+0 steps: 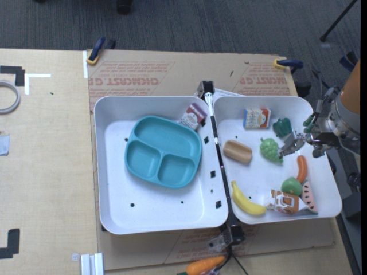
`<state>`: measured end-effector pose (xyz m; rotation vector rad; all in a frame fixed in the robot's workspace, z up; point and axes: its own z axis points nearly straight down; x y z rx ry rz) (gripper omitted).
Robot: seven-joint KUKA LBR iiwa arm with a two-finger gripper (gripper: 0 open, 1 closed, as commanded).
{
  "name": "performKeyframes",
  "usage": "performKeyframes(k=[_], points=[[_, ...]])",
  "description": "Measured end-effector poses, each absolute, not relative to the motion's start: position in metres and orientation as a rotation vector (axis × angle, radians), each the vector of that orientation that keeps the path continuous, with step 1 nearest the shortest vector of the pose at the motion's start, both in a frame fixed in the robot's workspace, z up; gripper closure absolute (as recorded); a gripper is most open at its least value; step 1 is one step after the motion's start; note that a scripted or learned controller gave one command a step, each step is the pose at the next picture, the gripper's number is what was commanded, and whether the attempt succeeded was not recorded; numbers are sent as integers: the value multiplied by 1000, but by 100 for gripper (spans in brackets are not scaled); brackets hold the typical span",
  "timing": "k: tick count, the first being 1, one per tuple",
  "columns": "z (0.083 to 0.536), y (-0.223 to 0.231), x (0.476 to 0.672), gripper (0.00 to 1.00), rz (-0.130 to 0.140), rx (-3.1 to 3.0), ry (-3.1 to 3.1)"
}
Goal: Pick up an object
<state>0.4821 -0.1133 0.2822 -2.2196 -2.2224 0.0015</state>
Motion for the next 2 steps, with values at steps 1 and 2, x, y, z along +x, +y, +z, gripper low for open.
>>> performKeyframes(k=[1,2], points=[[194,-146,557,0,0,-1757,-2605],[92,-170,540,0,0,-1419,-2803]])
